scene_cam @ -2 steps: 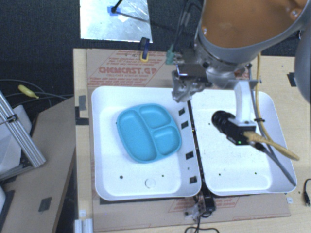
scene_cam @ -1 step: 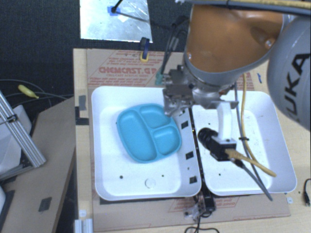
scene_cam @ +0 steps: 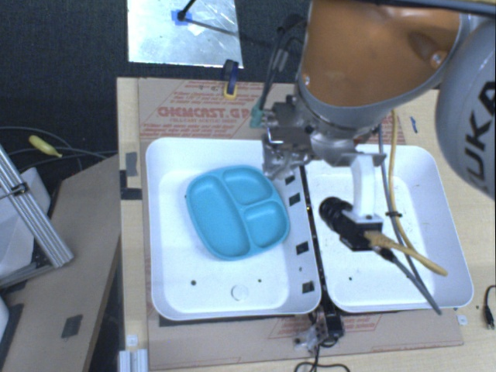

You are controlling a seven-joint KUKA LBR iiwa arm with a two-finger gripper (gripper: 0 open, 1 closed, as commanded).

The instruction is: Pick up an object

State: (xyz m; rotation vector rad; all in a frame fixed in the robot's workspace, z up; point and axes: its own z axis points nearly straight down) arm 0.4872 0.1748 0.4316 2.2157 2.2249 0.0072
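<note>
Blue plate [scene_cam: 236, 211] lying flat in the left bin [scene_cam: 167, 208], with the claw [scene_cam: 277, 165] hanging at its far right corner.
The plate, its three compartments facing up, is sitting around the middle of the left bin, its right edge reaching close to the wall shared with the right bin [scene_cam: 434, 208]. The grey and orange arm [scene_cam: 372, 45] is leaning in over the back of both bins, and the claw is pointing down just beside the plate's upper right rim. I cannot tell whether it is touching the plate, nor whether it is apart or together. Both bins are resting on a cardboard sheet [scene_cam: 194, 107] with red lettering.
</note>
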